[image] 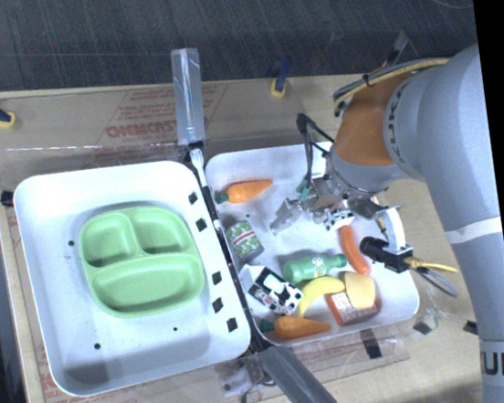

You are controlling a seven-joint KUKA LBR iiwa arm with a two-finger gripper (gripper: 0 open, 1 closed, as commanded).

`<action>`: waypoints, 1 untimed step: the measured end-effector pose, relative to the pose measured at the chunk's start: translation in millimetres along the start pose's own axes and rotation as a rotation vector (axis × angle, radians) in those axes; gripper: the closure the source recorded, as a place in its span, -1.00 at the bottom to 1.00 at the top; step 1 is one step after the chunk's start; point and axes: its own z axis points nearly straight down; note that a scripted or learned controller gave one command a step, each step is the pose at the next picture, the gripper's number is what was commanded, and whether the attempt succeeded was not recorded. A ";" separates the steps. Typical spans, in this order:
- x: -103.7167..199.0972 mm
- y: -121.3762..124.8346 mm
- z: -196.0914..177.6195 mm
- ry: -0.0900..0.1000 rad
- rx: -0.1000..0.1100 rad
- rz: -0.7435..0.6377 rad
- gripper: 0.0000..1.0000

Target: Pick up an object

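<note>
Arm: we see its grey bulk [453,151] closest to the lens, entering from the right.
Pincer [322,205]: low in the right bin [256,163]; we cannot tell its spread.
Nearest object: small carrot [351,249], just below-right of the pincer, long axis running near-to-far.
Farther: green bottle [311,265], banana [317,292], second carrot [249,189].

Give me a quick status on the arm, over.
Hand low in right bin, nothing visibly held. Carrot just beside it, green bottle below. Green tray in left bin.
</note>
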 end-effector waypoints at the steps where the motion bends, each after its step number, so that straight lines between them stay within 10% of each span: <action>1: -6.7 68.4 7.5 0.000 -0.003 -0.107 -1.00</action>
